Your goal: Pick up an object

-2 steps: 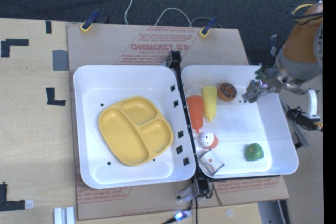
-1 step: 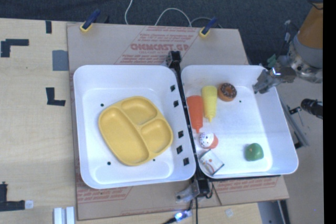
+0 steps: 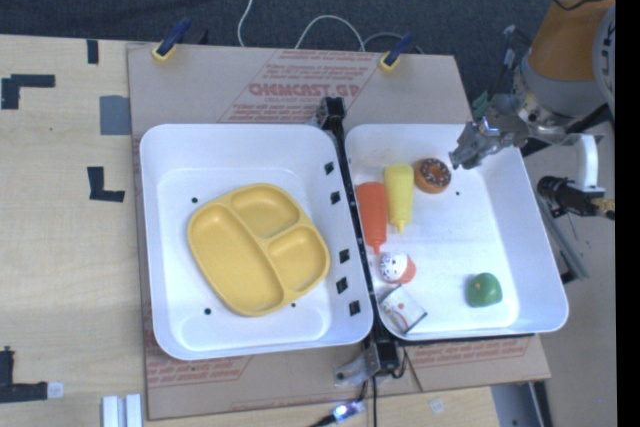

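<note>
The gripper (image 3: 468, 155) is being held just right of the brown doughnut (image 3: 433, 175) at the far side of the right bin (image 3: 520, 245). Whether it is parted cannot be told. It is best centred over the doughnut before being lowered.

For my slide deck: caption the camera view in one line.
Gripper hovers beside a donut in the right bin; yellow divided plate lies in the left bin.
</note>
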Motion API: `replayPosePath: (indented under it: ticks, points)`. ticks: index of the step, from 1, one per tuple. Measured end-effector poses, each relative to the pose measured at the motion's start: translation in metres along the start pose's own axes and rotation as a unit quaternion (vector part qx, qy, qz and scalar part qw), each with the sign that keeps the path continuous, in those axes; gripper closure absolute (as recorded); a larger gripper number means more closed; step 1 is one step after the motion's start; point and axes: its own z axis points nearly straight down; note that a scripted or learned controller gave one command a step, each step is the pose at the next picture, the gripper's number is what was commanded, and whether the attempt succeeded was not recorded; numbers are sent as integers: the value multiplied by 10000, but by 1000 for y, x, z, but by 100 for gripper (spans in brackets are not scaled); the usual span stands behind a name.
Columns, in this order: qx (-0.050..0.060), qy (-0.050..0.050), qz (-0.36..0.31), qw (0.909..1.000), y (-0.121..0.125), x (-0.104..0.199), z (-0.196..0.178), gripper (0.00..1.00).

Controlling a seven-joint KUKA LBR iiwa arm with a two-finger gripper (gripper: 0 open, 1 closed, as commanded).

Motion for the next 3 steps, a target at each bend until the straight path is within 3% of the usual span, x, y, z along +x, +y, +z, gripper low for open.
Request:
replayPosePath:
  ticks: [3]
  points:
    - [6,1,-3,10000,23,157,-14,100]
